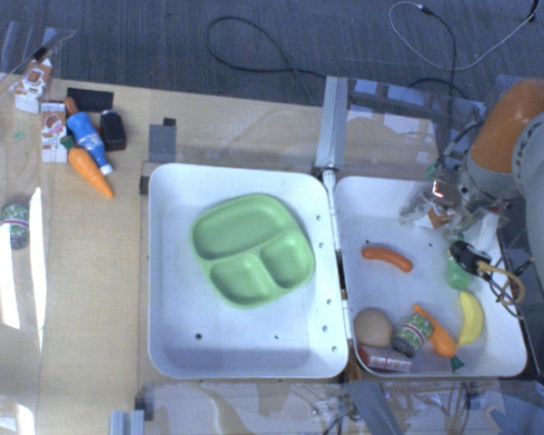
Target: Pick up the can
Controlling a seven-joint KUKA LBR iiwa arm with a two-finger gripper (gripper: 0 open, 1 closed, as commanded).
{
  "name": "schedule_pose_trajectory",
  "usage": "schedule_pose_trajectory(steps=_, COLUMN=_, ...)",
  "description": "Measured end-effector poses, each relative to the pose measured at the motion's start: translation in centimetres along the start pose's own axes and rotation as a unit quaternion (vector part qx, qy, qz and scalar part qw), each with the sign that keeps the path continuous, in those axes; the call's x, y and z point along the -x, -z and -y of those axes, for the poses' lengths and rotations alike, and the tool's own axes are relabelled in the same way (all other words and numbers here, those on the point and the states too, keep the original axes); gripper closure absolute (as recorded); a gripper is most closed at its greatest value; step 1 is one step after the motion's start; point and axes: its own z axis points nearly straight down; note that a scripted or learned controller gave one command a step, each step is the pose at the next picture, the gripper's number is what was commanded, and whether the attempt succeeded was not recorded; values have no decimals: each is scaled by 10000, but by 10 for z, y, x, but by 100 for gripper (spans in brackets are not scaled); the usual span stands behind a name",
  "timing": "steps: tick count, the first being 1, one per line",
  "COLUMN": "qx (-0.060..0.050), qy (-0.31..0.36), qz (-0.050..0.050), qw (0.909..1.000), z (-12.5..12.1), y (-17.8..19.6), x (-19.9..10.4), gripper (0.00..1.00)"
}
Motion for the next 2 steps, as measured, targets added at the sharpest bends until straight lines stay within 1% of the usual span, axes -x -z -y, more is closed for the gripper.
schedule_pose_trajectory(steps=1, qx=-11, qy=4, qz=37, qw=10000, z=1, y=9, x=3, gripper=100)
schedule_pose_trajectory(steps=2, qx=112, qy=-873, qz=35, qw=9961, z=11, y=89, x=-54, gripper=100)
